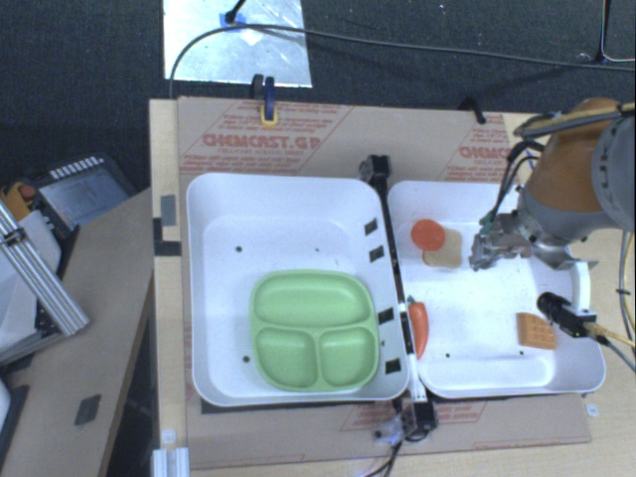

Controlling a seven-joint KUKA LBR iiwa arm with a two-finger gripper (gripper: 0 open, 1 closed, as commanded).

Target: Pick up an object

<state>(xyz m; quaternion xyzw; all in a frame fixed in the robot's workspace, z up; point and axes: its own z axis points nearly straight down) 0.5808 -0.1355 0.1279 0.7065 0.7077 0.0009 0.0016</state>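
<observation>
Grey arm reaching in from the right, orange band above wrist, pincer [483, 253] lowered

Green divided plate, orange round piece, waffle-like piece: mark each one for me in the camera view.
Green divided plate [303, 302]: camera view, left bin, on the floor of its large upper compartment.
Orange round piece [427, 234]: camera view, right bin, on its top face.
Waffle-like piece [537, 332]: camera view, right bin, on its gridded top.

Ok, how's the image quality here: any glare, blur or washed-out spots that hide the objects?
Camera view: lighting is even and bright; the white right bin is a little washed out, but the orange-red round piece, tan block and waffle-like piece read clearly. The silver sheet at the top shows glare. The gripper is soft and small, so its jaws are hard to read. Shadows are faint.
</observation>
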